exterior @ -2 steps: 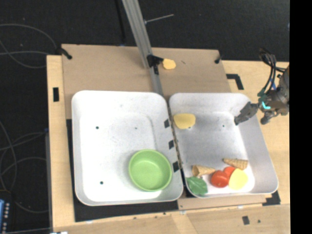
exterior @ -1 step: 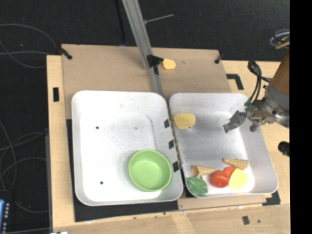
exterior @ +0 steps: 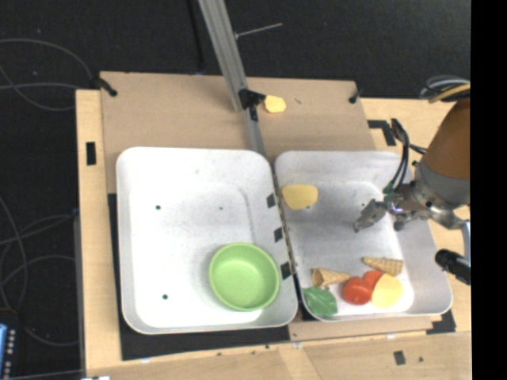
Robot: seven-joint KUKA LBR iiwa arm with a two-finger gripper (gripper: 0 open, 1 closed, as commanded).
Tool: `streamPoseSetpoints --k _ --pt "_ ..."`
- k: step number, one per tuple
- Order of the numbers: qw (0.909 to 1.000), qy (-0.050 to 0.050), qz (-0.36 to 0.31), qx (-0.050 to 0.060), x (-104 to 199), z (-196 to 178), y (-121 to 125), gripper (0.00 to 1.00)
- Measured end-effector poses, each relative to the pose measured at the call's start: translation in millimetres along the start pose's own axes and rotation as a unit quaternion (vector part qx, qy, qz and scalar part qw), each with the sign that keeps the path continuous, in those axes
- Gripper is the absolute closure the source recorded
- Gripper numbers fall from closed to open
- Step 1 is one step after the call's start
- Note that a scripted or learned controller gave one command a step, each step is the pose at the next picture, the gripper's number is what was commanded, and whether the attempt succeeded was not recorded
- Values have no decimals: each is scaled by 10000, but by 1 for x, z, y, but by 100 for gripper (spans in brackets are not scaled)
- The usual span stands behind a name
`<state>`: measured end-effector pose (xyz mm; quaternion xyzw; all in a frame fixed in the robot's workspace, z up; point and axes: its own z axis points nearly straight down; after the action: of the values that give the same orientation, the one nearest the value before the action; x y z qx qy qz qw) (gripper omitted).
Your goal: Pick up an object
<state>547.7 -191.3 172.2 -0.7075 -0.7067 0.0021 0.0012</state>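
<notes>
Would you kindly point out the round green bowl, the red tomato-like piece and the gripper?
Round green bowl [exterior: 244,275], camera view, inner floor.
Red tomato-like piece [exterior: 357,290], camera view, top surface.
Gripper [exterior: 380,215], camera view, between fingertips.

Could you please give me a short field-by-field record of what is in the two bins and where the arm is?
left bin: green bowl near its front right corner
right bin: pale yellow piece at the left wall; two cones, red piece, yellow piece, green piece clustered at the front
end effector: over the right bin, apart from the objects
bench: small yellow piece behind the bins
</notes>
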Motion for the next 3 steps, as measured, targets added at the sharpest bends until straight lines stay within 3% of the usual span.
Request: streamPoseSetpoints --k 1,2,3 --pt "10000 -3 4 1 -6 62 3 0" --pt "10000 3 26 -46 -6 47 5 100" --pt "10000 -4 9 -58 -17 -5 7 100"
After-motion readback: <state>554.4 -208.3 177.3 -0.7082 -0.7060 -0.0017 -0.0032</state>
